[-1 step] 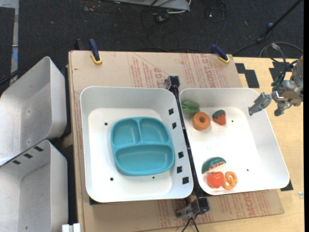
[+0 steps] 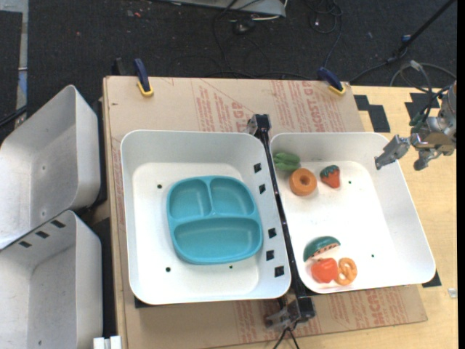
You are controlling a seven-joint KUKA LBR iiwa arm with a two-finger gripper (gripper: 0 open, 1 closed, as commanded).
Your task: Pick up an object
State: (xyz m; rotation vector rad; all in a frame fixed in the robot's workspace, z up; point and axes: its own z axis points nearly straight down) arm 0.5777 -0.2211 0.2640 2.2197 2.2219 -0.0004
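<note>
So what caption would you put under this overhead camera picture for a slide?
Gripper open at the right bin's edge, toy foods inside; a teal divided plate in the left bin.

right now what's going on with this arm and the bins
The arm's pincer hovers at the far right edge of the right bin, open and holding nothing. In that bin lie a green piece, a donut and a strawberry at the back, with a watermelon slice, a red piece and an orange pretzel in front. The left bin holds a blue divided plate. Nothing is picked yet.
</note>
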